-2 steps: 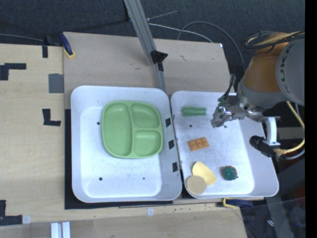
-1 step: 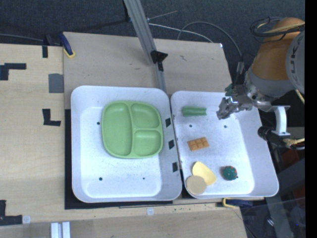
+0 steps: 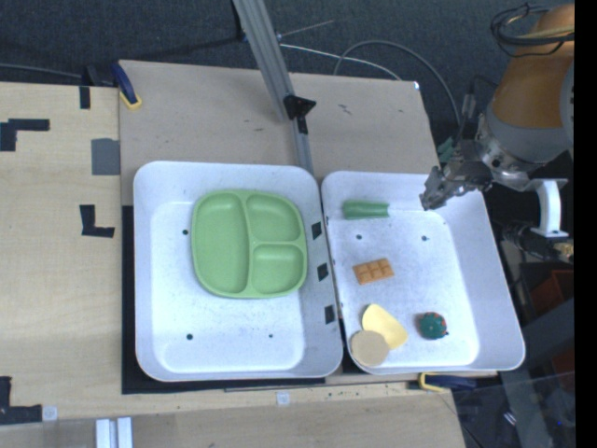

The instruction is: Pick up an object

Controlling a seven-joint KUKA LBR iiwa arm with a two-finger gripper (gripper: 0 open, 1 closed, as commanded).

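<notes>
The right bin (image 3: 466,250) holds a green stick-shaped piece (image 3: 365,210) at its far left, an orange waffle-like block (image 3: 373,271) in the middle, a yellow slice (image 3: 385,325) and a tan round disc (image 3: 369,347) at the near left, and a small green and red ball (image 3: 431,325) at the near right. My gripper (image 3: 436,194) hangs over the bin's far right corner, well right of the green stick. Nothing shows between its tips.
The left bin (image 3: 159,278) bears a green divided plate (image 3: 249,243). A grey metal pole (image 3: 266,49) slants down from the top to the seam between the bins. Cables lie behind the right bin.
</notes>
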